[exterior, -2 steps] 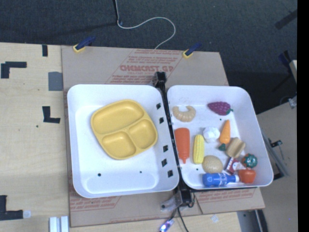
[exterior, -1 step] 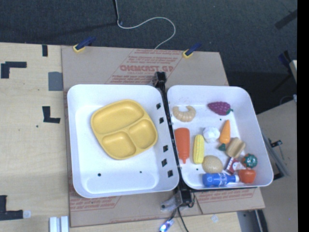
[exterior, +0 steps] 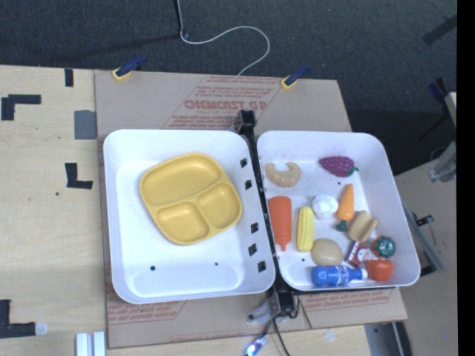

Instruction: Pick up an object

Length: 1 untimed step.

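The left white bin (exterior: 126,273) held a yellow tray (exterior: 191,197), and the right white bin (exterior: 390,173) was full of toy food — a carrot (exterior: 280,221), corn (exterior: 305,228), purple grapes (exterior: 337,165), a blue bottle (exterior: 335,275) — all lying close together.

Yellow tray (exterior: 191,197), white bins (exterior: 126,273), purple, perhaps grapes (exterior: 337,165).

Two bins are sitting side by side before me. In the left bin (exterior: 122,199) a divided tray (exterior: 191,197) is lying alone. In the right bin (exterior: 386,169), a croissant (exterior: 283,173) is lying at the back left, grapes (exterior: 337,165) at the back right, a hot dog (exterior: 280,221) left of the corn (exterior: 305,228), and a bottle (exterior: 335,275) along the front.
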### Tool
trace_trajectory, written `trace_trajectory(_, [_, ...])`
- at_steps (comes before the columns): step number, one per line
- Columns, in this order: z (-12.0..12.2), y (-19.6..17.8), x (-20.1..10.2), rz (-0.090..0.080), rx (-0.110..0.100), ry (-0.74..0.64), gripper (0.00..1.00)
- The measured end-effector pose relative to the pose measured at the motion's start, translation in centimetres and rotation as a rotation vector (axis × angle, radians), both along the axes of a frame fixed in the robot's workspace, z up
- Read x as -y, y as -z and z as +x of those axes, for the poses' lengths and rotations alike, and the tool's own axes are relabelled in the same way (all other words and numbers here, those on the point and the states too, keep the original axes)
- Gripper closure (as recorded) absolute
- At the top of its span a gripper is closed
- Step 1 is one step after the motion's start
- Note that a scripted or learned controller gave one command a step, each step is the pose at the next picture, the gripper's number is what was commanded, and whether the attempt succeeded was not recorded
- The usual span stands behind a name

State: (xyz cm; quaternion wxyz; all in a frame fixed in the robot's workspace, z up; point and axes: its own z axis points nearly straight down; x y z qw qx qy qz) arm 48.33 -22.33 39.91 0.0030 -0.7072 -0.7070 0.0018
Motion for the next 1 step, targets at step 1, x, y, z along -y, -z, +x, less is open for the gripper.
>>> trace_trajectory(1, [0.09, -4.31, 0.05, -0.004, 0.011, -0.002, 1.00])
